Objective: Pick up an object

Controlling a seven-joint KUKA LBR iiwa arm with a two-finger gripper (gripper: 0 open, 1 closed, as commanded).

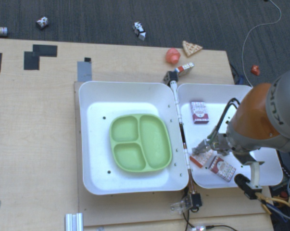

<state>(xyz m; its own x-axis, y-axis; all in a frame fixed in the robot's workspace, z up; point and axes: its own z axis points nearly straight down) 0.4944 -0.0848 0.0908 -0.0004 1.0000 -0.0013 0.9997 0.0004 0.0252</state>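
The right white bin (260, 93) holds a small red-and-white box (199, 112) near its far left. Closer to its front left lie a red-and-white packet (222, 169), a small red piece (196, 161) and a pale crumpled item (202, 151). My gripper (213, 145) hangs low over this front cluster, right beside the pale item, below the orange band (253, 119) of the arm. The arm's body hides much of the bin's right half, and I cannot make out whether anything is held.
A green divided plate (140, 142) lies in the left white bin (94, 129). Behind the bins on the bench sit a red ball (172, 56), a pizza-slice toy (192, 47) and a small tube (185, 68). Black tape patches (39, 56) mark the bench's far left.
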